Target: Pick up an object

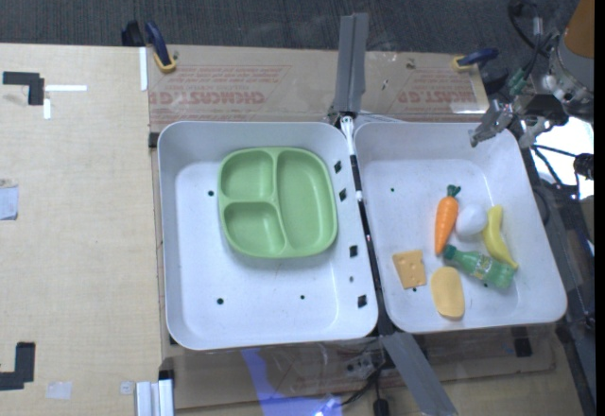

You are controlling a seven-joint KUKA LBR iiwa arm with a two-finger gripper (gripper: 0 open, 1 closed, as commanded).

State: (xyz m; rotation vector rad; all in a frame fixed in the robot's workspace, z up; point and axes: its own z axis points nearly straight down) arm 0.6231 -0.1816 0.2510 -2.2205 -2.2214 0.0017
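Even bright light, soft shadows, slightly soft focus

Toys (468,249) crowd right bin's (397,159) near half; far half open.

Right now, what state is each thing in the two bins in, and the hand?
Green divided plate: flat in the left bin, compartments bare.
Carrot: lying in the right bin, touching the white egg.
Banana: lying beside the egg.
Green bottle: on its side.
Cheese slice: flat, apart.
Yellow oval piece: flat, near the front wall.
Hand: over the right bin's far corner, holding nothing.
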